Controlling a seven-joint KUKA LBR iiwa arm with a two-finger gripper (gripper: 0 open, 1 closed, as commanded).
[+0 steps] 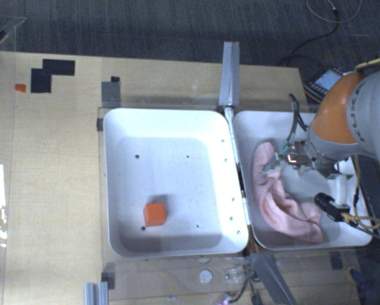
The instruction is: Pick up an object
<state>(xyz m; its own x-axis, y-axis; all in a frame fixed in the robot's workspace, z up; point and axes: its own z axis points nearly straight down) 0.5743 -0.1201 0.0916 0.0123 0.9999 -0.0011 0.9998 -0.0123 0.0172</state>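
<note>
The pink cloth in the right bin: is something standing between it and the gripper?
Nothing visible does. The gripper is low in the right bin, right beside the pink cloth's upper end, with no other object between them.

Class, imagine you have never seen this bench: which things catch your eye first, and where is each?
The orange cube stands out alone near the front of the left bin. A crumpled pink cloth lies in the right bin, with the arm over that bin, its gripper by the cloth's upper end.
</note>
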